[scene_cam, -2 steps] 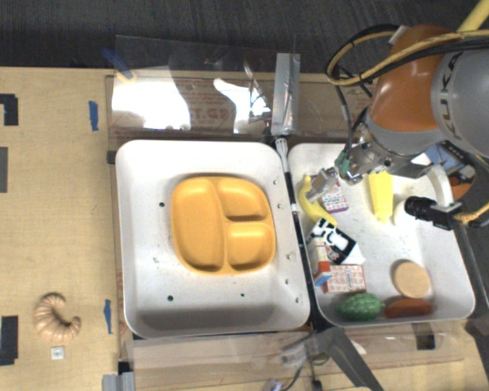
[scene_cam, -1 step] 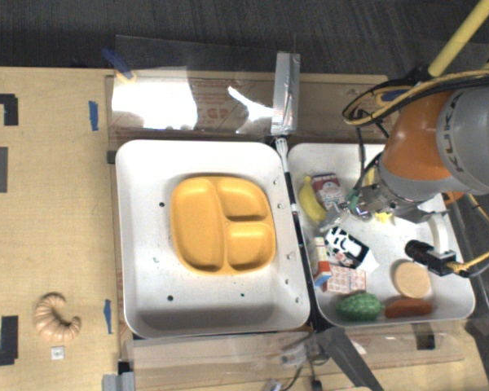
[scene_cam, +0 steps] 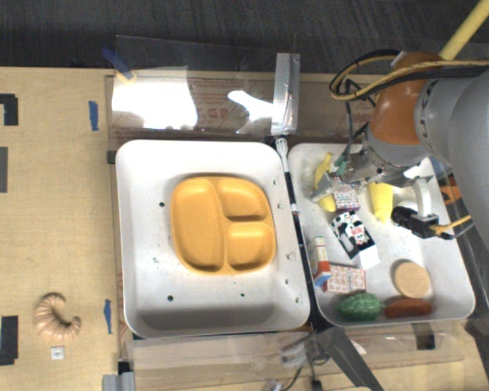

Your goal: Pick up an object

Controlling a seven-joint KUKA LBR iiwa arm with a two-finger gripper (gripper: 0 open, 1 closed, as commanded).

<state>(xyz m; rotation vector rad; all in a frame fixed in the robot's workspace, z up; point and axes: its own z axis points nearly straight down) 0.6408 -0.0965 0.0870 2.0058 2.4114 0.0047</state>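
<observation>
Green toy (scene_cam: 359, 305) and the rest lie unlifted in your right bin (scene_cam: 464, 287); the gripper (scene_cam: 352, 168) hangs above its far end, fingers' state unclear.

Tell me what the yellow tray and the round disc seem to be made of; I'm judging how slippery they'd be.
The yellow tray looks like moulded plastic, smooth with a soft sheen and rounded compartments. The round disc looks like pale wood or cork, matte and tan; the picture leaves that open.
</observation>
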